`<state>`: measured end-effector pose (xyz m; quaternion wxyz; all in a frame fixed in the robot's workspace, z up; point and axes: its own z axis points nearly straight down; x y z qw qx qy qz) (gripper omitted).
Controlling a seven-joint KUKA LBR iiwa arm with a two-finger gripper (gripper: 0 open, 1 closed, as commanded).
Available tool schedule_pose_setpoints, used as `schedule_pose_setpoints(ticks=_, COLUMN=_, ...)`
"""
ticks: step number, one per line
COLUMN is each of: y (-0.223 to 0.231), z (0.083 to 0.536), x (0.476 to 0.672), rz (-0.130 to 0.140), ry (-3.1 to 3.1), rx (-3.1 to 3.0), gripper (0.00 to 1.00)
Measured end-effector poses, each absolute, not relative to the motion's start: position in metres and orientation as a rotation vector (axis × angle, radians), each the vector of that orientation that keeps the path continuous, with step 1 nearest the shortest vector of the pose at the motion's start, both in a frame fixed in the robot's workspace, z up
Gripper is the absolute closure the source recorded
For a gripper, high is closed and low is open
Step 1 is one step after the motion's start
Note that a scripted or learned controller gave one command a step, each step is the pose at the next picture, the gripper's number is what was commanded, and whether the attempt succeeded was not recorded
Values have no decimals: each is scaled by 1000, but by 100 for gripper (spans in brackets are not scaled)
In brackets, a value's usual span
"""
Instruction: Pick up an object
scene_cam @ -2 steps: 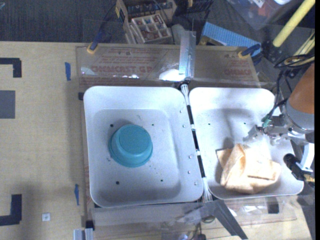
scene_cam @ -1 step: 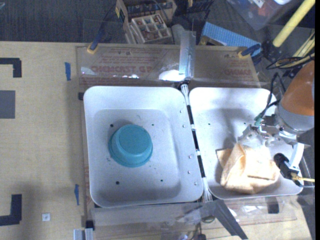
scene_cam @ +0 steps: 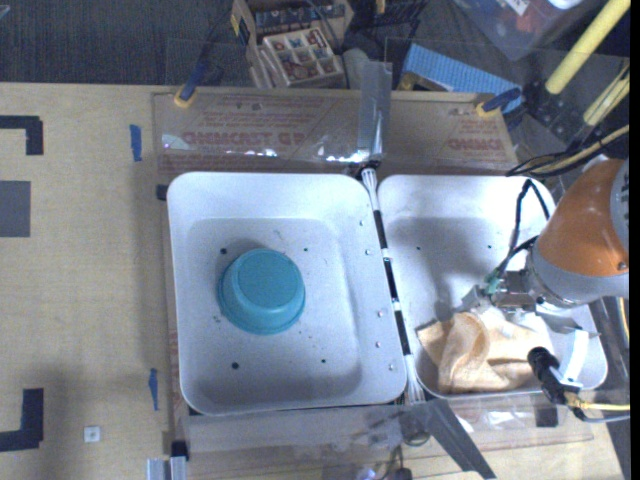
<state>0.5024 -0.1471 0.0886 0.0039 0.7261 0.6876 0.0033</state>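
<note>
Lying at 6 o'clock in the right bin [scene_cam: 420, 208], the cloth [scene_cam: 475, 353] sits just below the pincer [scene_cam: 500, 293]; its grip cannot be told. Bowl [scene_cam: 262, 290] rests upside down in the left bin [scene_cam: 200, 203].

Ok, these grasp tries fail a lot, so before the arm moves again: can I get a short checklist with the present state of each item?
1. Target within reach: the tan cloth lies in the right bin, at its near edge, beside the hand. Ok.
2. Hand over the target: it sits at the cloth's upper edge, not its middle. Not ok.
3. Cloth between the fingers: hidden by the wrist. Cannot tell.
4. Cloth lying free: it is bunched against the bin's near wall. Not ok.
5. Other object out of the way: the blue bowl sits upside down in the left bin. Ok.
</note>
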Motion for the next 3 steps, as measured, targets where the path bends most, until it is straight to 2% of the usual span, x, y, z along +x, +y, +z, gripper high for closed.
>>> schedule_pose_setpoints(ticks=1, y=-95, z=89, x=485, rz=13, ry=2257, rx=2170, gripper=0)
schedule_pose_setpoints(ticks=2, y=-144, z=165, x=532, rz=-2, ry=2195, rx=2247, gripper=0)
schedule_pose_setpoints(ticks=3, y=-107, z=97, x=511, rz=-3, ry=2173, rx=2271, gripper=0)
